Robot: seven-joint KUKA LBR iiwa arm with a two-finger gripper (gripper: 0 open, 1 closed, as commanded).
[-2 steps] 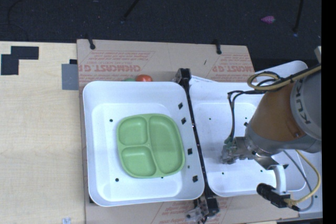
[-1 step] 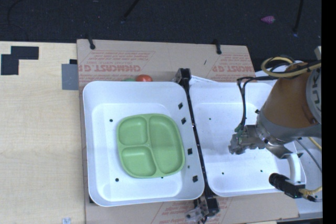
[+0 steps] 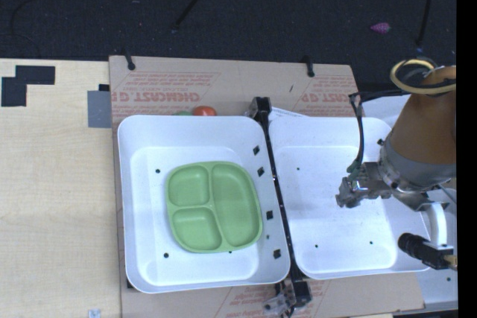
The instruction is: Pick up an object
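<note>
A light green divided plate (image 3: 213,206) lies flat in the middle of the left bin (image 3: 141,160). It has three compartments and nothing in them. My gripper (image 3: 350,195) hangs over the right side of the right bin (image 3: 313,153), well away from the plate. The arm's orange band and grey wrist cover much of the view above it. No object shows between the fingers, and their spread is too dark and small to read.
A small red and green object (image 3: 201,112) sits just behind the left bin's far rim on the cardboard. A black divider bar (image 3: 272,190) runs between the two bins. A black cable (image 3: 360,134) hangs beside the arm.
</note>
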